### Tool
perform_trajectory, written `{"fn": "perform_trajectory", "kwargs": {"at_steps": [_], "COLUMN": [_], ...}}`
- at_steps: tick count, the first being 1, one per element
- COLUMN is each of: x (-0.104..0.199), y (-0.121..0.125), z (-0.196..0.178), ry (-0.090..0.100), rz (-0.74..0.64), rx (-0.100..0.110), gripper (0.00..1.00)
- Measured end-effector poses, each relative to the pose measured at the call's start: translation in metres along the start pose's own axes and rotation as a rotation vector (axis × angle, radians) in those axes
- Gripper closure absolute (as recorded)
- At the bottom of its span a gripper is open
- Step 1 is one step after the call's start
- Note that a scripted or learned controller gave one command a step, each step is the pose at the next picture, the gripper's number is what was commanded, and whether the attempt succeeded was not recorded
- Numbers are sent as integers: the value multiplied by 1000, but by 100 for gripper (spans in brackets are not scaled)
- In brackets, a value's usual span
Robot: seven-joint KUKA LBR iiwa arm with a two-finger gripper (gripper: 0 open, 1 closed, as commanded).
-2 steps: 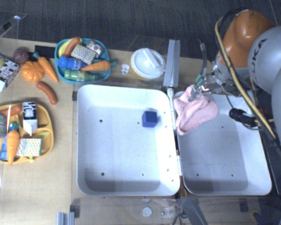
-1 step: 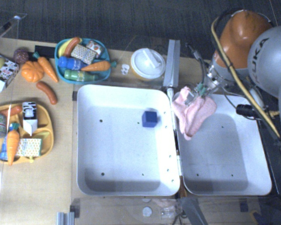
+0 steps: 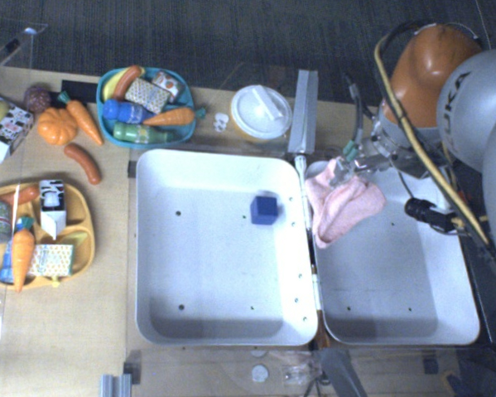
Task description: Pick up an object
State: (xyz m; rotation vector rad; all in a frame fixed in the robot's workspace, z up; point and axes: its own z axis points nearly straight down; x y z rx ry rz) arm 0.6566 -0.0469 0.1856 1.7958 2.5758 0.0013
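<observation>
A pink cloth (image 3: 344,206) is seen pinched by the gripper (image 3: 352,167) at the right bin's (image 3: 407,318) far left corner. A blue cube (image 3: 265,208) is left in the left bin (image 3: 217,316).

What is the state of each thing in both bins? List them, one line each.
Blue cube: resting flat in the left bin, free of the arm.
Pink cloth: crumpled, draped over the right bin's left rim.
End effector: at the cloth's upper edge.
</observation>
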Motion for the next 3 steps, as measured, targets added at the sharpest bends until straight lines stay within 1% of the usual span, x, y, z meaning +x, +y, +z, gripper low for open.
{"fn": "perform_trajectory", "kwargs": {"at_steps": [1,2,3], "x": [16,-31,-69], "y": [-49,-34,-34], "z": [2,-10,-33], "ry": [1,-2,-3], "rz": [-304,-620,-623], "rx": [-1,-4,-4], "gripper": [100,100,100]}}
